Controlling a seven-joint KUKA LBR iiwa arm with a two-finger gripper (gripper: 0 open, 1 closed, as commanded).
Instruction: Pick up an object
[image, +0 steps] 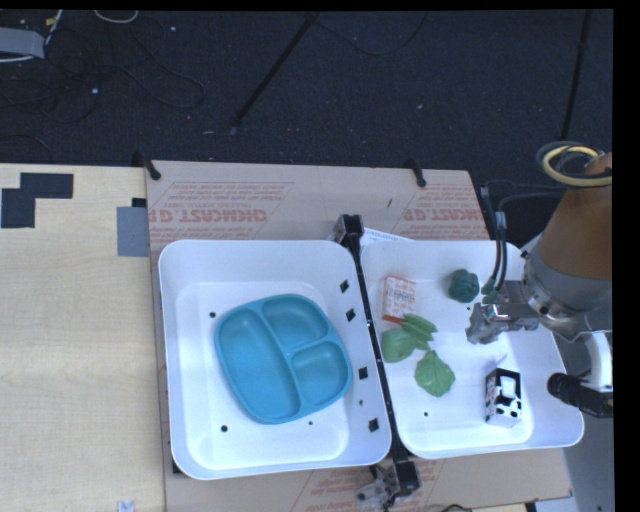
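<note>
Camera view: nothing is seen lifted, so the pick is judged not yet done. The metal two-finger gripper (487, 325) is placed low over the right-hand shallow white bin (560, 432), near its right wall, and no object is seen between its parts; how the gripper is set cannot be told. Left of the gripper lie a dark green rounded lump (462, 285), green leaf-shaped pieces (415, 345) and a small red-and-white printed packet (399, 296), its print unreadable. A black-and-white patterned block (503, 396) lies just below. Mirrored red lettering on the cardboard sheet (230, 205) cannot be read with confidence.
</note>
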